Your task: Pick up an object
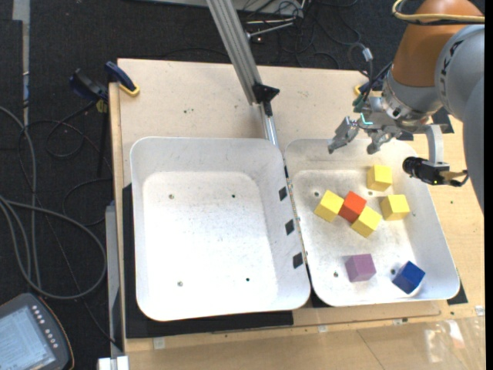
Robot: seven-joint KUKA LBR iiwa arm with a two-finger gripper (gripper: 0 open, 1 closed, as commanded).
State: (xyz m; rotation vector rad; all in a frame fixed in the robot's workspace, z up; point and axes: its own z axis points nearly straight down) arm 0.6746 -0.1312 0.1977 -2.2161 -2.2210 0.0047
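Note:
The right bin holds several small blocks. An orange-red block lies between two yellow blocks. Two more yellow blocks sit further right. A purple block and a blue block rest near the bin's front. My gripper hangs open above the bin's far edge, clear of the blocks, with nothing between its fingers. The nearest block to it is the upper yellow one, just below and to the right.
The left bin lies beside the right one. A slanted metal pole runs down to the bins' shared far corner. A blue and yellow clamp sits at the bench's far left corner. Cables lie on the floor around.

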